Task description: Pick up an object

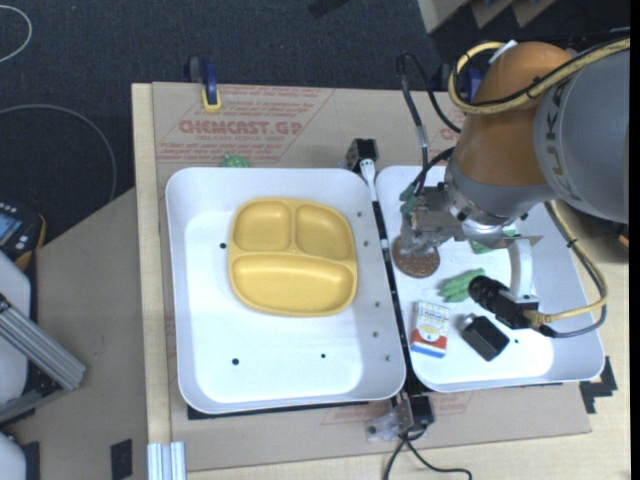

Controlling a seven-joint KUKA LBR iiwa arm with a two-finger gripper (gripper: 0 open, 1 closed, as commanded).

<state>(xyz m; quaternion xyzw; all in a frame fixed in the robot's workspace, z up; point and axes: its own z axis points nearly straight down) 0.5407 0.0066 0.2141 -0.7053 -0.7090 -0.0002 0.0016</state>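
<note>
Pincer (428,230) near right bin's (570,363) left edge

Two shallow white bins sit side by side on a brown cardboard sheet (250,118) printed with red lettering. The left bin (200,298) and the right bin (570,358) touch along their inner rims. A blue-and-yellow clamp (209,83) grips the cardboard's far edge. Dark carpet (100,28) surrounds the bench, crossed by a thin pale cable (95,128).
</note>
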